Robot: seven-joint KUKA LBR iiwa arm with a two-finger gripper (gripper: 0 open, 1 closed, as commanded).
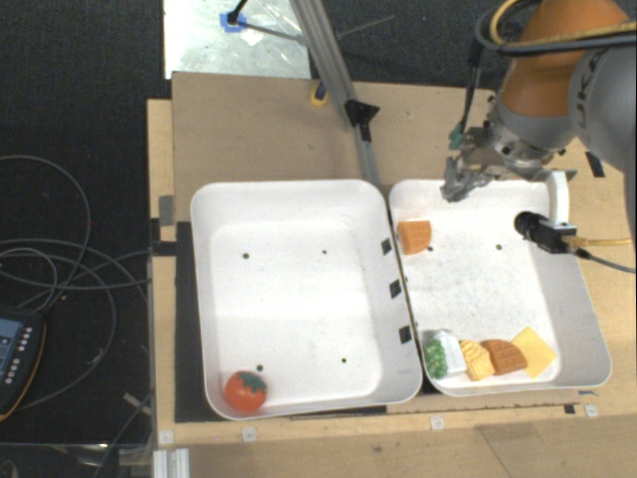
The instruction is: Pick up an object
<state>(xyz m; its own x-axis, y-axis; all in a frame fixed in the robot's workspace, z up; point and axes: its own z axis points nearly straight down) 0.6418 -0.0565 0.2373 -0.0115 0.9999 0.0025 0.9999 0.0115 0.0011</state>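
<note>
Orange block (414,236) sits below the gripper (459,189); jaws too blurred to read.

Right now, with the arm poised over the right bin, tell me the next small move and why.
Probably shift the end effector toward the orange block and lower it. It hangs over the far edge of the right bin with nothing visibly between its fingers, and that block lies nearest, apart from the cluster in the bin's near corner.
</note>
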